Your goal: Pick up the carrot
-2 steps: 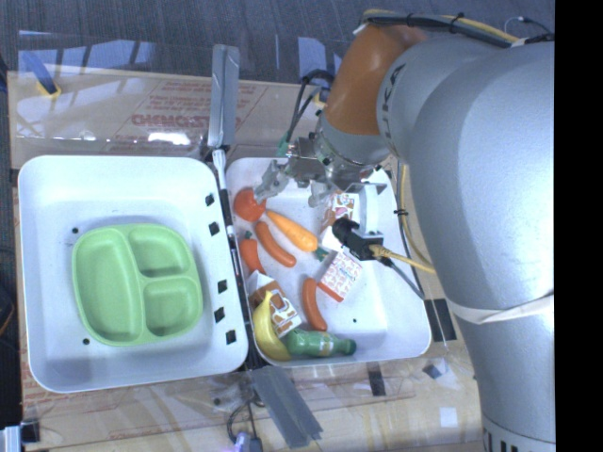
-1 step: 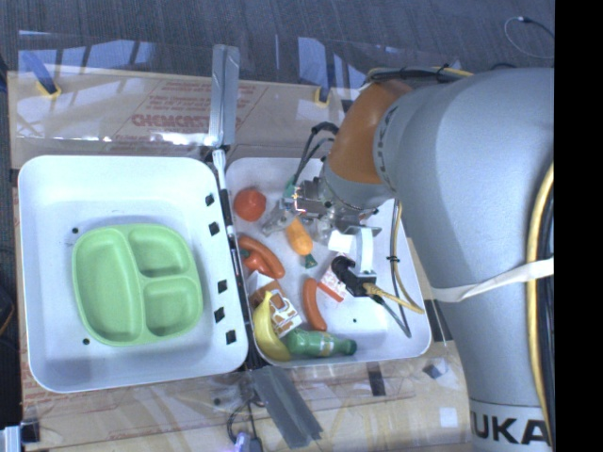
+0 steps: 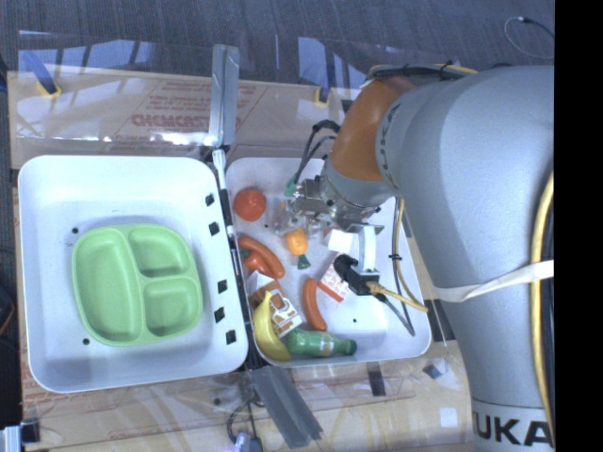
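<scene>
At the near edge of the right bin [image 3: 415,339] we see a green bottle [image 3: 320,345] lying on its side, touching a yellow banana [image 3: 265,335] that curls along the bin's left wall. A small brown-and-white packet [image 3: 282,313] rests on the banana. Just beyond, an orange-red sausage-shaped piece [image 3: 314,305] lies slantwise, and near it a small red-and-white carton [image 3: 332,283]. Further back a red pepper-like piece [image 3: 261,256] lies against the left wall.

The carrot [image 3: 297,243], a short orange piece with a green tip, sits about mid-bin, directly under the gripper [image 3: 303,217]. We cannot tell whether the gripper is spread or closed, and nothing shows the carrot clamped in it. Left of the gripper, a round red tomato [image 3: 250,204] lies toward the far left corner of the bin.

In the left bin [image 3: 47,196], well apart from all this, we find a green divided plate [image 3: 138,282]. The grey arm [image 3: 471,177] with its orange band reaches in from the right, covering the right bin's far corner.
</scene>
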Controlling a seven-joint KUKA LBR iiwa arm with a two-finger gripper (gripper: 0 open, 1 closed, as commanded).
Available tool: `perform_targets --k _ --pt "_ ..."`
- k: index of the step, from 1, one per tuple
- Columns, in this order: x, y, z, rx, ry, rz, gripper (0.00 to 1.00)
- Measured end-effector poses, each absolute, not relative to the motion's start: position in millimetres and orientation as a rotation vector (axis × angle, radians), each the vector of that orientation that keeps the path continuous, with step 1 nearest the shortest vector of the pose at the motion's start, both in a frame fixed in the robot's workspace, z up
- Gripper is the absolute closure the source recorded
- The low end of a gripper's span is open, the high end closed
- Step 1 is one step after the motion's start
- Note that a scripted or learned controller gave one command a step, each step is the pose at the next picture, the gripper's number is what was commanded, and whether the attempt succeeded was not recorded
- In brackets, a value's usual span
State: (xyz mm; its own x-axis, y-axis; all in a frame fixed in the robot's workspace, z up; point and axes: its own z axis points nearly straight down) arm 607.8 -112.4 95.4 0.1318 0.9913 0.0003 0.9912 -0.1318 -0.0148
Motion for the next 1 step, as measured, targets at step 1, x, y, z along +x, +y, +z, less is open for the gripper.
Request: perform_targets --k 1 --pt "608.1 -88.1 189.7 -2.400 -2.020 0.007 1.00"
